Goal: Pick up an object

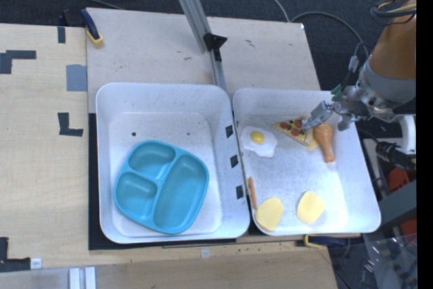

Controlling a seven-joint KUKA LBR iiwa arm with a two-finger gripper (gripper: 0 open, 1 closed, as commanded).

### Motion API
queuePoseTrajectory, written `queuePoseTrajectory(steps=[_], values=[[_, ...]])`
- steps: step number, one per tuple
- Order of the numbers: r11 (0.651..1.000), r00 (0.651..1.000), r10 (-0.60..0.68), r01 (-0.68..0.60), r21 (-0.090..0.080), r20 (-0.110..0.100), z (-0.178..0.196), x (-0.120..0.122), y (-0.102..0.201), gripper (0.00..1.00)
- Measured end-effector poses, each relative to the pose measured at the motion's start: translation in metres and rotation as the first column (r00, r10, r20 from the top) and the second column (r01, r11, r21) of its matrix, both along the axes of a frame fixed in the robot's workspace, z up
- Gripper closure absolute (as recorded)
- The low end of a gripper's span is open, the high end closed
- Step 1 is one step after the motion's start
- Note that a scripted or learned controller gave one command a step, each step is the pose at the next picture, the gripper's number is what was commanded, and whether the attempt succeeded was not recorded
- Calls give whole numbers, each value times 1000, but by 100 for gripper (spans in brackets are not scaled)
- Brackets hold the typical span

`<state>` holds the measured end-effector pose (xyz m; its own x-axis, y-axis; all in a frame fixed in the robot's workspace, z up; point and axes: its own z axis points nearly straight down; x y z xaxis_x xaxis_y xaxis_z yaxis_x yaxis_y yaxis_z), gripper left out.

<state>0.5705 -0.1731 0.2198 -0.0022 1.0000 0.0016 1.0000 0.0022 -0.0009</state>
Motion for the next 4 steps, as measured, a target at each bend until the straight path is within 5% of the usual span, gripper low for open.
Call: queuePoseTrajectory(steps=[1,2,4], values=[[1000,1000,2,-2,2,0,10,0,1,100],[1000,1000,1,-1,-1,-3,-27,0,37,100],[1000,1000,0,0,-3,-3,-77,43,80,100]])
